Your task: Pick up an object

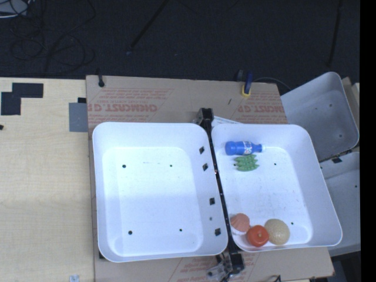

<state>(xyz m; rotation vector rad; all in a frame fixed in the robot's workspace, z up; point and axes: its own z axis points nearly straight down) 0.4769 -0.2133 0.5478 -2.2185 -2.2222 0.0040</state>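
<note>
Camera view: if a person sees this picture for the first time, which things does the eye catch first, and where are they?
The blue bottle lying on its side near the far edge of the right bin stands out most, with a small green object just below it. In the same bin's near corner, a red ball sits between a pinkish piece and a pale yellowish ball. The left bin is a bright white expanse.

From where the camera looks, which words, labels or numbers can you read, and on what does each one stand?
"CHEMCAST GP", printed in red, upside down and not sharp, so a likely reading: on the brown sheet under the bins.
The same print repeats near the sheet's right end, partly visible.
Blue bottle: label too small to read.
</note>
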